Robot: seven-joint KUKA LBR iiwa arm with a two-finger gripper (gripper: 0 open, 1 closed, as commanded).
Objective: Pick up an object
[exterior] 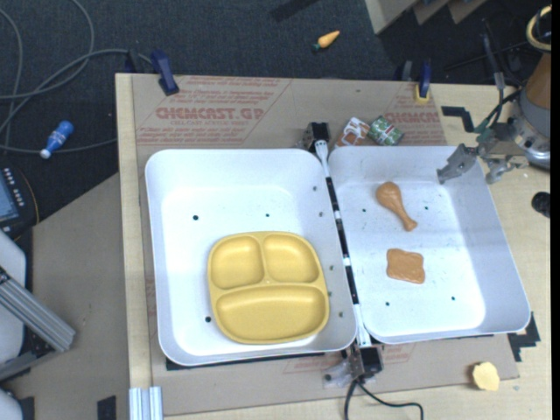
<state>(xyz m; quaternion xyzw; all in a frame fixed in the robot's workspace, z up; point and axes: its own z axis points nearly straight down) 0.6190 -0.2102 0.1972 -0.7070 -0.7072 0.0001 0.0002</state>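
Hovering at the right bin's [490, 234] two o'clock corner, my tool [472, 157] spreads its fingers and grips nothing. At its eight o'clock lies the drumstick [395, 204], the brown patty [406, 266] beyond it.

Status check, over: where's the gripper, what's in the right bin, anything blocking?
Gripper open, over right bin's far right corner, holding nothing. Drumstick and brown patty lie apart, untouched. Nothing blocking either.
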